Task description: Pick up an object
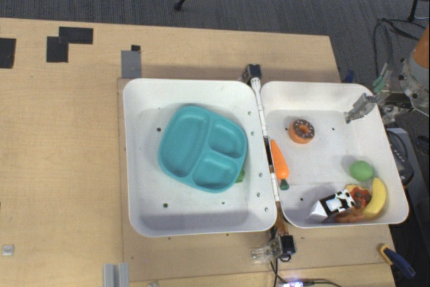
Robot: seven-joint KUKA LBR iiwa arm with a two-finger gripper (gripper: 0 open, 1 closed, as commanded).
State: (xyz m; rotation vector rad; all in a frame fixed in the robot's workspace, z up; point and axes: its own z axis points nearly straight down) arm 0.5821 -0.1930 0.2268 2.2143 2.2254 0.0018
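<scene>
Two white bins sit side by side on the tabletop; we take the right bin as our landmark. Inside it we see a doughnut near its middle, a carrot along its left wall, a green ball and a banana toward its lower right corner; our tool hangs over its upper right corner, and we cannot tell how its grip stands.

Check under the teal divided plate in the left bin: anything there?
A green sliver pokes out beneath the teal divided plate, at its lower-right edge in the left bin. The plate hides the rest.
</scene>
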